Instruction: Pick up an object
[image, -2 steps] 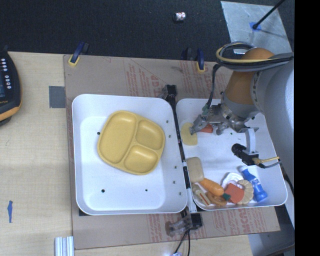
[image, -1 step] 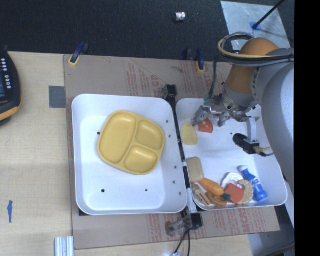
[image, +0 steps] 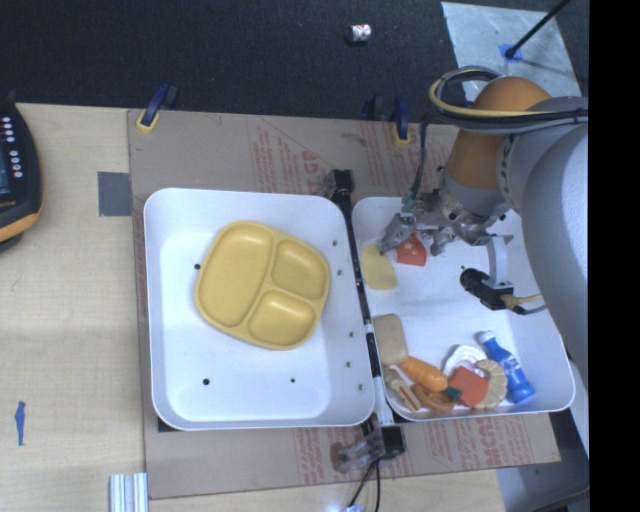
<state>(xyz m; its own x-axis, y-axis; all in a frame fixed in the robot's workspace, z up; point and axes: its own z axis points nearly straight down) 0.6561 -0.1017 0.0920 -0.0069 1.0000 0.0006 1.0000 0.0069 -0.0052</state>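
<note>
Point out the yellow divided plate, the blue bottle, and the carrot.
yellow divided plate (image: 262, 284): camera view, centre ridge where its compartments meet.
blue bottle (image: 507, 367): camera view, middle of its body.
carrot (image: 426, 374): camera view, middle of its orange length.

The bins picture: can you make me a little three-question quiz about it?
1. True or false: the yellow tray lies in the right bin.
2. What colour is the object beside the gripper? A red, B green, C purple.
3. Fill in: the orange carrot lies near the blue ____.

Key: 1 false, it lies in the left bin. 2 A, the red object. 3 bottle.
</note>
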